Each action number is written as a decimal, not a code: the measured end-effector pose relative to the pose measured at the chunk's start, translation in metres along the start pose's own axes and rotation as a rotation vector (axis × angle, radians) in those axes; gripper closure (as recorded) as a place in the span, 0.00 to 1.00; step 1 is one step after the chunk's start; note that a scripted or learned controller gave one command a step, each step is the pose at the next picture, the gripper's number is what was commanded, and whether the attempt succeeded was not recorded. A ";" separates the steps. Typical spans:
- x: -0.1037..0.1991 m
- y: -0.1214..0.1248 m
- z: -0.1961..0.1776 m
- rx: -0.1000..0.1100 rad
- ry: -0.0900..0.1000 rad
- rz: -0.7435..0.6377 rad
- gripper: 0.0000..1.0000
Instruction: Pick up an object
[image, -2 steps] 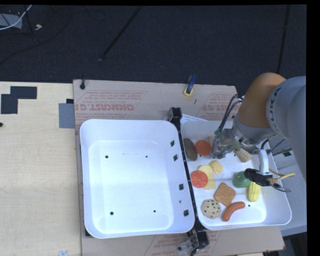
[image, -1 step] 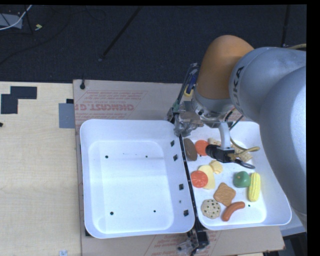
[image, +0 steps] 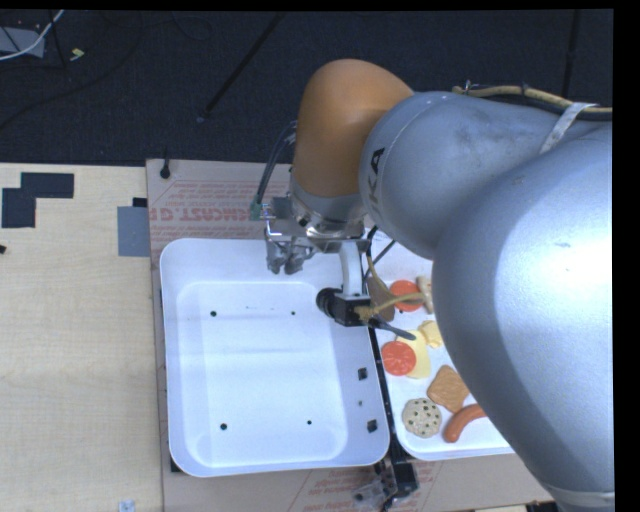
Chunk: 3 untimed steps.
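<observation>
My gripper (image: 287, 262) hangs over the left bin's (image: 190, 300) far rim, fingers nearly together, gripping nothing. The right bin (image: 470, 447) holds one cookie (image: 421, 417), one sausage (image: 462, 423) and two tomato slices (image: 398, 358).

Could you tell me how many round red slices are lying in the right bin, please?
2. One red slice lies near the bin's top, by the arm; the other red slice lies lower, above the cookie. The arm may hide more.
</observation>
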<state>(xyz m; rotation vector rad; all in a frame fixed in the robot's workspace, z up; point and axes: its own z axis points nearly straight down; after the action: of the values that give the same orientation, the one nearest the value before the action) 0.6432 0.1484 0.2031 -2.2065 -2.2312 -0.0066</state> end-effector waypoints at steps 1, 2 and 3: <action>0.060 0.002 -0.126 -0.007 -0.001 0.007 1.00; 0.098 -0.006 -0.249 -0.009 0.000 0.008 1.00; 0.097 -0.045 -0.340 -0.003 -0.003 0.010 1.00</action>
<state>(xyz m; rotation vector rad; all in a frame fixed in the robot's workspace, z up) 0.5974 0.2428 0.5437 -2.2202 -2.2233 -0.0075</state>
